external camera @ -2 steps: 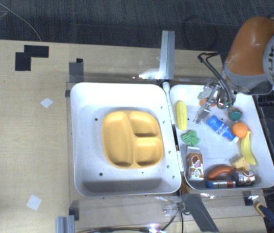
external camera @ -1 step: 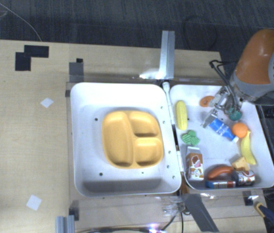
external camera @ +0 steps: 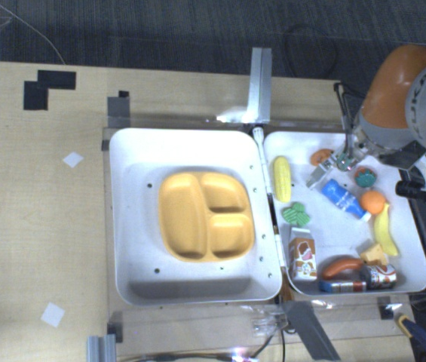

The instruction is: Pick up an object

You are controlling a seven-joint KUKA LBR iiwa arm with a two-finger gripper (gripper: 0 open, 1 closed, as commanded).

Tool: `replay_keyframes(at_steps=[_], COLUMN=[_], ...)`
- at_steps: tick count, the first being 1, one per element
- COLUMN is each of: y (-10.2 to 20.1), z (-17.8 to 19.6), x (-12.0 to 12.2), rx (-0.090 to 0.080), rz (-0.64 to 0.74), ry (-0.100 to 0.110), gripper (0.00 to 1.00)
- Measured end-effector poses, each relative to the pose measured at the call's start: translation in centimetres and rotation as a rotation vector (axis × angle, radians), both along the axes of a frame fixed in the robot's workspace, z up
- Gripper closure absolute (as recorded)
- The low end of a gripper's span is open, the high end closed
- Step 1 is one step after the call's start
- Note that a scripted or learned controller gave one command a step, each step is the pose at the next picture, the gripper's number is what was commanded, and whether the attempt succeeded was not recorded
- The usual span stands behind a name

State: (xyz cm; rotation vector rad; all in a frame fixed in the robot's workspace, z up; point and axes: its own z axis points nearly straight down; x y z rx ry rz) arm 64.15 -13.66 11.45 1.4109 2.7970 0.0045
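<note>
My gripper (external camera: 338, 162) hangs low over the back of the right bin (external camera: 421, 271), reaching in from the right under the orange band (external camera: 393, 89). It is just above the upper end of a blue bottle (external camera: 345, 199) and between a small orange-brown piece (external camera: 320, 157) and a teal ball (external camera: 365, 176). Nothing is seen held in it. Also in this bin lie a yellow corn cob (external camera: 281, 178), a green toy (external camera: 296, 214), an orange (external camera: 374, 202), a banana (external camera: 384, 232), a small carton (external camera: 301, 255), a red sausage (external camera: 341, 265) and a can (external camera: 365, 281).
The left bin (external camera: 133, 277) holds a yellow divided plate (external camera: 203, 216). A metal post (external camera: 261, 81) stands behind the wall between the bins. Black cables (external camera: 424, 191) run along the right bin's right side.
</note>
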Motion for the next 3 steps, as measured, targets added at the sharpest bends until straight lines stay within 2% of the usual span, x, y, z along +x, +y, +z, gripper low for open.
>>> replay_keyframes(at_steps=[1,2,3], y=[-1.5,4.0,2.9], z=[-1.1,-1.9,-0.3], x=[0.5,0.1,-1.0], rx=[-0.002,-0.008,0.002], rz=[0.16,-0.061,-0.132], ry=[0.0,0.002,0.001], gripper=[0.0,0.0,0.0])
